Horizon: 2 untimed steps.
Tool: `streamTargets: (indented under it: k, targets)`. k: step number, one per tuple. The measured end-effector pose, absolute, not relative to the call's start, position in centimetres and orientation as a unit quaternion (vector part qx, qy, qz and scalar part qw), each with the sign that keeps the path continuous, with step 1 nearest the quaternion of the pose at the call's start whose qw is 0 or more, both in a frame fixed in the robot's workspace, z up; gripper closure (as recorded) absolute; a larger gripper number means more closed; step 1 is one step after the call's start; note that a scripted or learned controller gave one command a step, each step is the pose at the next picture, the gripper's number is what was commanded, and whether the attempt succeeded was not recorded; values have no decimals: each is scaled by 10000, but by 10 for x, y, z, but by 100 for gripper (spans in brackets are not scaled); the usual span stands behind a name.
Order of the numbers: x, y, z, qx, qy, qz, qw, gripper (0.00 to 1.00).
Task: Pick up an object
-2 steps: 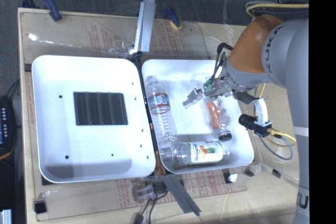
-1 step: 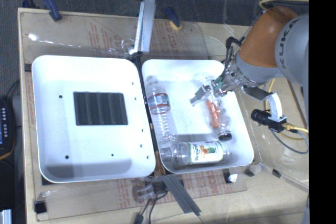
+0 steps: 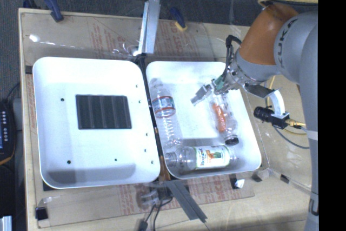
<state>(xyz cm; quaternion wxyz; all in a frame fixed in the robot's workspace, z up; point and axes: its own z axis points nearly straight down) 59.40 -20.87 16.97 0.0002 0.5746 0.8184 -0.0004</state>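
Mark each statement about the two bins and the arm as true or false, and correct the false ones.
1. Three bottles lie in the right bin. True.
2. The bottle with the red label lies along the right bin's left wall. True.
3. The gripper is above the left bin. False: it is above the right bin.
4. The orange-filled bottle lies in the left bin. False: the right bin.
5. The green-labelled bottle stands upright. False: it lies on its side.

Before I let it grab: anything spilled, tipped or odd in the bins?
No spill seen. All three bottles lie on their sides in the right bin: one along the divider, one against the near wall, one below the hand.
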Motion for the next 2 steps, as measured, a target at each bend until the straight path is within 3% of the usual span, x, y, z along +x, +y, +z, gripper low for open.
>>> streamTargets:
  k: [1, 2]
  targets:
    - [580, -209, 173, 5505, 8348, -8, -23, 0]
    - [536, -209, 195, 5788, 8155, -5, -12, 0]
